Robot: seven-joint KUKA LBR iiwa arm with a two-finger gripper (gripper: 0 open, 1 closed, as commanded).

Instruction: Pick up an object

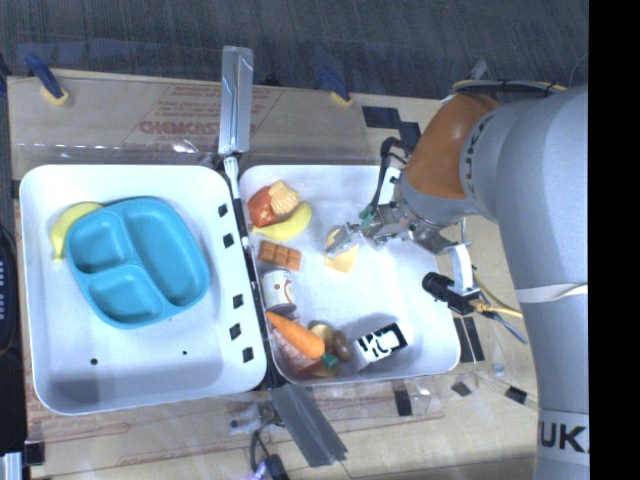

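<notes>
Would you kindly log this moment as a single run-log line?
arm: over right bin | pincer: low, by pale yellow wedge | grasp: unconfirmed | left bin: blue tray, banana

Faint reddish printed lettering runs across the flat brown cardboard sheet lying behind the two bins; one line looks like "CHEMCAS…", though the letters are blurred and its end is hidden behind the upright grey metal bar. Smaller lines above it are too faint to read. On the big grey robot arm, near the bottom, stand the white letters "UK" (cut off at the frame's edge). The small black-and-white block in the right bin bears white marks I cannot read.
</notes>
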